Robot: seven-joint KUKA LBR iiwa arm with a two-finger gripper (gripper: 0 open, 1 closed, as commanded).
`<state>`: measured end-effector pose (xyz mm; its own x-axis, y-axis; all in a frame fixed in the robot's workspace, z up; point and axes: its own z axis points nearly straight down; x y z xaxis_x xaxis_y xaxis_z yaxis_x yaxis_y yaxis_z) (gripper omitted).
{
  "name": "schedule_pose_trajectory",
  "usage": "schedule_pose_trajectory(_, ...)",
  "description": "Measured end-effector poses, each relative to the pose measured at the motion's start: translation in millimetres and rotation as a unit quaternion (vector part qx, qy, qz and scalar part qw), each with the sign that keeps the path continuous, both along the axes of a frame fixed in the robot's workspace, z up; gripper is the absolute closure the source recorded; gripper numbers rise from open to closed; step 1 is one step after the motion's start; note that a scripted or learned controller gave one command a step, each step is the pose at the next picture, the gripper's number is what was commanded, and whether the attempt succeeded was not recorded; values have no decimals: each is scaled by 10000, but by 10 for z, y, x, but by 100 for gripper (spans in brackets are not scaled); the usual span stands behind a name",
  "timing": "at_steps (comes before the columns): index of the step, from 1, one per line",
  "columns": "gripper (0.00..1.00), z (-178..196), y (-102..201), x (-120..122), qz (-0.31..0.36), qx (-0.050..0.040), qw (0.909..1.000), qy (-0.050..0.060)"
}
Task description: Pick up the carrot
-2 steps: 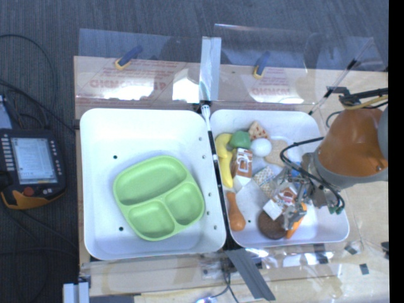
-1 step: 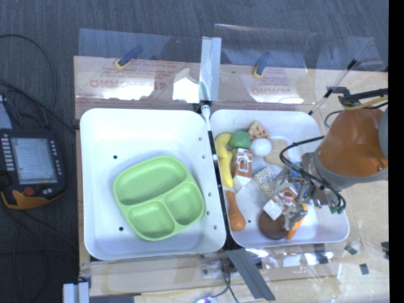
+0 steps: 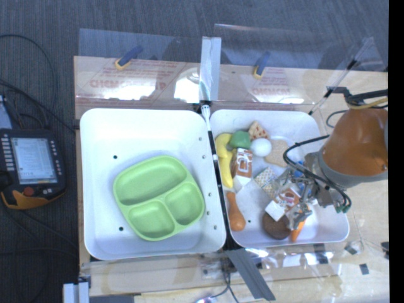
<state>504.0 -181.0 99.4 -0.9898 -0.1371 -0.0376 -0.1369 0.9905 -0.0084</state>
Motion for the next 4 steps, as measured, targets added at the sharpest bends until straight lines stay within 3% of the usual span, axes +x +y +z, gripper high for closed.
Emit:
schedule_pose_trajectory(1, 0, -8, 398, 428, 1066, -75, 9943, 45)
schedule_pose_trajectory(2, 0, 11, 147, 39, 1652, -94, 9862, -36)
schedule_pose_trajectory(4, 0, 8, 179, 24, 2294, -139, 9732, -20)
